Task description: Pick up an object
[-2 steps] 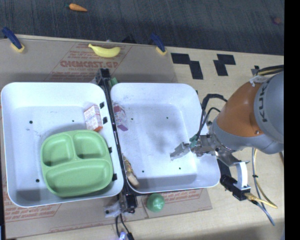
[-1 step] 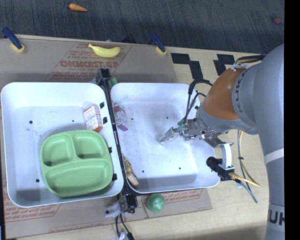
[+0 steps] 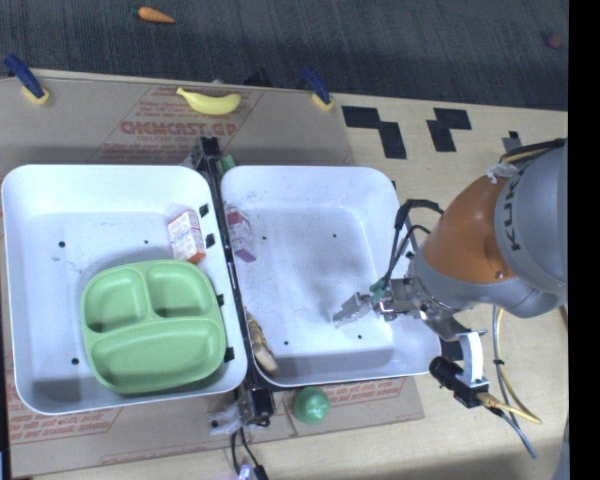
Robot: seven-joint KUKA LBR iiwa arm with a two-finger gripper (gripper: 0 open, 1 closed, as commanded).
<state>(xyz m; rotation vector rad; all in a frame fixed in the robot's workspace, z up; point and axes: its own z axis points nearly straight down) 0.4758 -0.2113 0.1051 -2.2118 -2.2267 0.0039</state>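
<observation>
My gripper hangs low over the right bin, towards its front right part, pointing left. I see nothing in it. A pink and white packet lies against the right bin's left wall, well left of the gripper. A tan object rests in the right bin's front left corner. In the left bin there is a green divided tray and a small orange and white carton behind it.
A yellow banana lies on the cardboard behind the bins. A green ball sits in front of the right bin. Blue clamps hold the cardboard's back edge. An orange item lies on the dark floor.
</observation>
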